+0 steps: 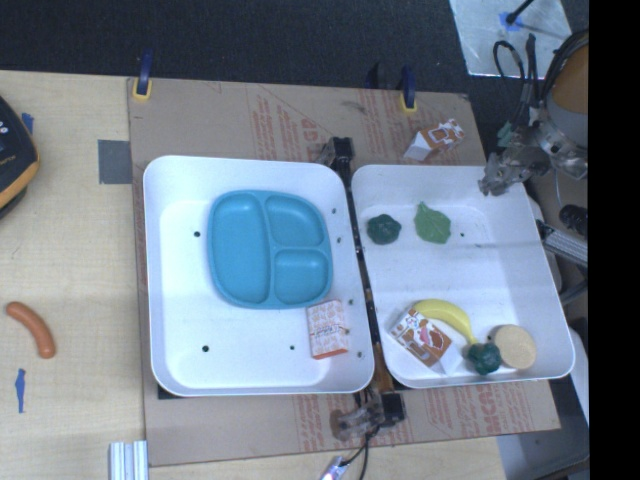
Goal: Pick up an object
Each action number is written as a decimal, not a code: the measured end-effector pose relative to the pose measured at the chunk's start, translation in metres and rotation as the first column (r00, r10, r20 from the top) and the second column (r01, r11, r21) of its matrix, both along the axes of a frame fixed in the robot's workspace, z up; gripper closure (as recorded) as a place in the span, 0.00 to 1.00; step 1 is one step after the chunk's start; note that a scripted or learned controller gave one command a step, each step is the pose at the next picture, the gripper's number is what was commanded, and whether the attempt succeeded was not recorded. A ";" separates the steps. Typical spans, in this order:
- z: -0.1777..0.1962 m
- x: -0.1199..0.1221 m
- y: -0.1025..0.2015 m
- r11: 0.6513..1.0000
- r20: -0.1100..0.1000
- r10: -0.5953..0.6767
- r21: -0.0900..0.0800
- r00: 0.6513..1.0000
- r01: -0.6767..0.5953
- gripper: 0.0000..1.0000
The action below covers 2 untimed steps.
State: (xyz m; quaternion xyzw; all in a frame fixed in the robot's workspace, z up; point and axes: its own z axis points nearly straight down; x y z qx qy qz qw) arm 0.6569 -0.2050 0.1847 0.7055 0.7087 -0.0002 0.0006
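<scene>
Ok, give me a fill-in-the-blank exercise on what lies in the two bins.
1. The blue divided plastic plate lies in the ____ white bin.
2. The curved yellow banana lies in the ____ white bin.
3. The orange sausage lies on the bench, ____ both bins.
4. The gripper sits at the right bin's ____ corner.

Missing words: left; right; outside; top right

Fixed overhead camera, single view. Looks down at a slant on the bench (70,268) from moderate height. Takes in both white bins whole, left bin (170,268) and right bin (520,268), side by side. Dark floor (250,18) along the top edge.
</scene>
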 end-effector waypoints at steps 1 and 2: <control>-0.048 -0.077 -0.007 1.000 -0.005 0.000 0.001 1.000 0.000 0.00; 0.000 -0.181 -0.007 1.000 -0.004 -0.001 0.001 1.000 0.001 0.00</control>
